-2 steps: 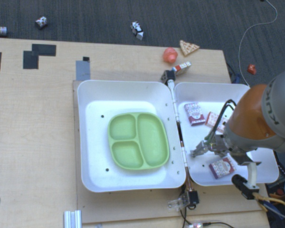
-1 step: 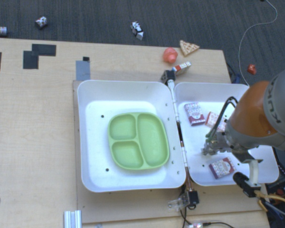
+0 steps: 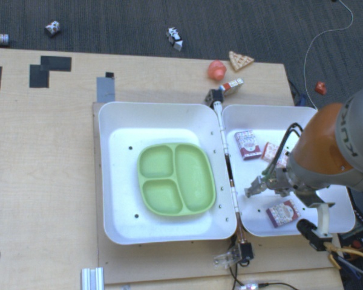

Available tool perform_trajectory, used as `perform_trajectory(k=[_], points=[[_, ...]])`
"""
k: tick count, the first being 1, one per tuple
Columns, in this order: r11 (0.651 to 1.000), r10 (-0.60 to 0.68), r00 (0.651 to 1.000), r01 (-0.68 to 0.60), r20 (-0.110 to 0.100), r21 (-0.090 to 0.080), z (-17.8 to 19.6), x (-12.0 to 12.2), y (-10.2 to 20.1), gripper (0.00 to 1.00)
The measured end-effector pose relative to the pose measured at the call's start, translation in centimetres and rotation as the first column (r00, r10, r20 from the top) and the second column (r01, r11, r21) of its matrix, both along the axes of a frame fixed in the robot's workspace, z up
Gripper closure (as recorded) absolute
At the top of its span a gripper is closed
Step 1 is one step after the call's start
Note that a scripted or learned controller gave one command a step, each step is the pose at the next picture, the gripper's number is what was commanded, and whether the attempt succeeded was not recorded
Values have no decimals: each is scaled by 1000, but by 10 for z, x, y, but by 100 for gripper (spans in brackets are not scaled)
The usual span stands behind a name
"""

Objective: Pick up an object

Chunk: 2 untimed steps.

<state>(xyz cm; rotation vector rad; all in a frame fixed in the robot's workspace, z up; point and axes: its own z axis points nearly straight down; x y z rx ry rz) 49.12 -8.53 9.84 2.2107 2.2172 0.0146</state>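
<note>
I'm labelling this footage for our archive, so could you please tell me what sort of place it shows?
Most likely a robotics lab set up for grasping trials. A robot arm reaches over two white bins on a wooden bench; one bin holds a green divided tray, the other small packets. Stray toys lie on the carpet beyond.

The grey arm [image 3: 357,132] reaches in from the right, its orange band [image 3: 320,141] sitting just above the wrist. Below and left of the band, the gripper [image 3: 257,188] points down and leftward, its fingers too indistinct to read.
</note>
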Motion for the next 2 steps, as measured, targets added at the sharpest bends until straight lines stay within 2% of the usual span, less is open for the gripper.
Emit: perform_trajectory(k=[1,2], points=[[1000,-3,1000,3,-6,-1,-11,-2,2,0],[1000,-1,1000,1,0,-1,0,0,2,100]])
